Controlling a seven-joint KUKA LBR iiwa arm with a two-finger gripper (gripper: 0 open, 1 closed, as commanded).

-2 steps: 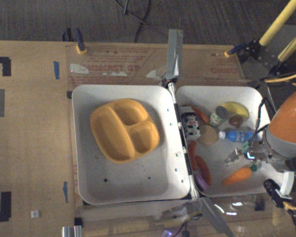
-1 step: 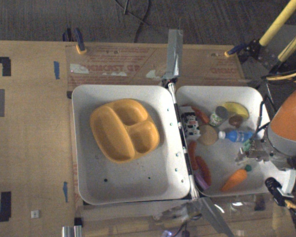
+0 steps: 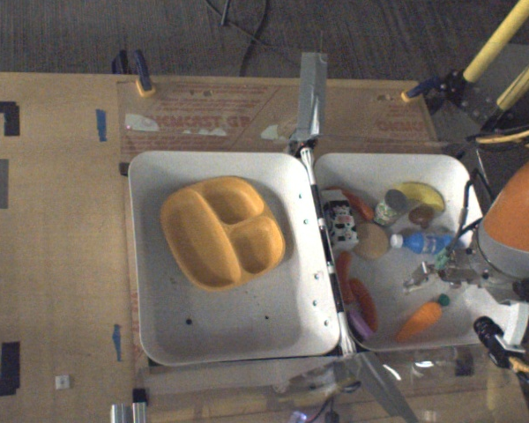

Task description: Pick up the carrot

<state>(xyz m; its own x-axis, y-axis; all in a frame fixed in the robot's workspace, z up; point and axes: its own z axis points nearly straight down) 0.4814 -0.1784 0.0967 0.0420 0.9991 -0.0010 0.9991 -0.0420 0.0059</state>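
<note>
The small orange carrot with a green top [image 3: 421, 321] lies near the front of the right white bin [image 3: 397, 163]. The metal two-finger gripper [image 3: 436, 273] hovers just above-left of it; honestly can't tell if it's open. Risk: coming down off-centre, it nudges the carrot aside, or catches the blue-capped bottle [image 3: 420, 241] just beside.
</note>
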